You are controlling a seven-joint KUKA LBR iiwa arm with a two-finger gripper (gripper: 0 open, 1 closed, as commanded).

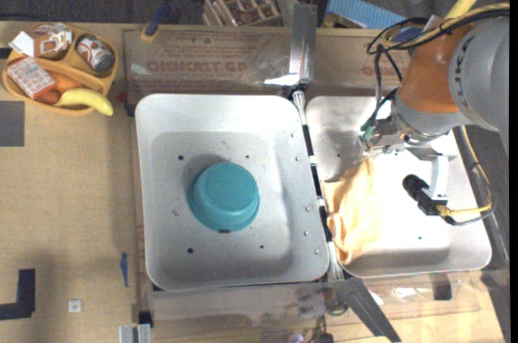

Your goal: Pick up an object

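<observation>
I see the end effector [379, 141] low in the right bin [461, 252], orange cloth [356, 208] touching just below it; can't tell its grip state. Teal bowl [225, 196] far left.

Bench [65, 196]: tan wood surface, carries two shallow white bins side by side. Right bin [421, 252] sits directly under the gripper [379, 141]; left bin [158, 171] just beside it, on the side away from the arm. Yellow tray [16, 82] of toy food, banana [85, 99] at its edge, well apart from gripper, far bench corner
</observation>
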